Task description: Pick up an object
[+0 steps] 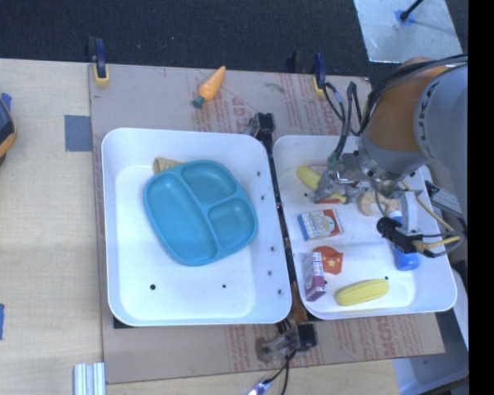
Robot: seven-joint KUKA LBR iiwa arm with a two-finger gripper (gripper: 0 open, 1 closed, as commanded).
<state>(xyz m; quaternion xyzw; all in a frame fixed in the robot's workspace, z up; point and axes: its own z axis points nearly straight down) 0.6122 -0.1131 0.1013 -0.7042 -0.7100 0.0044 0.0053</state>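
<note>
near right bin: we see corn cob and a red packet lying loose, free to pick
left bin: blue divided plate, well apart
far right bin: gripper low over yellow piece, likely the target; grip state we cannot tell

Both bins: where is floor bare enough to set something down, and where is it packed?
Left bin: bare floor along the near and left edges, around the blue divided plate. Right bin: crowded, with the gripper over the far items and the small carton, red packet and corn cob nearer.
</note>
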